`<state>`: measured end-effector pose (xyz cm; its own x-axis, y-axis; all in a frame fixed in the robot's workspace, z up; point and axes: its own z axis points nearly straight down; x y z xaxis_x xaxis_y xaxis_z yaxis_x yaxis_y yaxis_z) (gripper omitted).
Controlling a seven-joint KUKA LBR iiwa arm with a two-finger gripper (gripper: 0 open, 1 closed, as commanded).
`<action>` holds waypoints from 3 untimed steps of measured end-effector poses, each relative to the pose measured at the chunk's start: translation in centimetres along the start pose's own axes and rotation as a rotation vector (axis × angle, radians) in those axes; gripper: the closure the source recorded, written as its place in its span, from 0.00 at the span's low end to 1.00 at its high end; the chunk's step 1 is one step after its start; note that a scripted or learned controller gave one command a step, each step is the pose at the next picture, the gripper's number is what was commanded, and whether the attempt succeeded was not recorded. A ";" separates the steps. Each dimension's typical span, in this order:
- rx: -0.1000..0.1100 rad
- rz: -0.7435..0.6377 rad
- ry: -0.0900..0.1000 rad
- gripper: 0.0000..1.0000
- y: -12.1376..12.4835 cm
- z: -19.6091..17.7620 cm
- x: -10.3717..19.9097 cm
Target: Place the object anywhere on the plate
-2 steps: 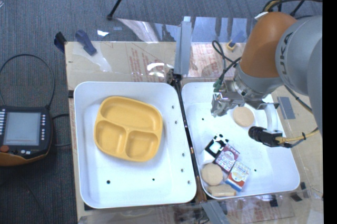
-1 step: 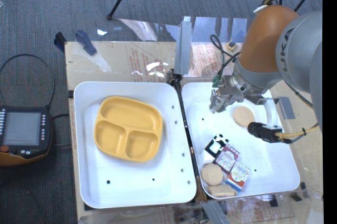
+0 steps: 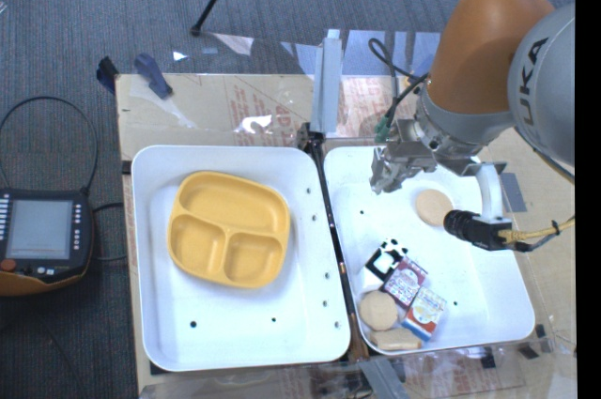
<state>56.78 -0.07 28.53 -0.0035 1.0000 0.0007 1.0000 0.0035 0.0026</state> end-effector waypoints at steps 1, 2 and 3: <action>0.015 0.005 -0.001 1.00 -1.8 8.0 -4.2; 0.009 0.000 0.000 1.00 3.1 10.1 -5.1; 0.005 0.001 0.000 1.00 4.4 9.1 -5.1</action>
<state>61.20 -5.15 19.39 -0.0025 1.0000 0.0006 1.0000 0.0025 -0.0025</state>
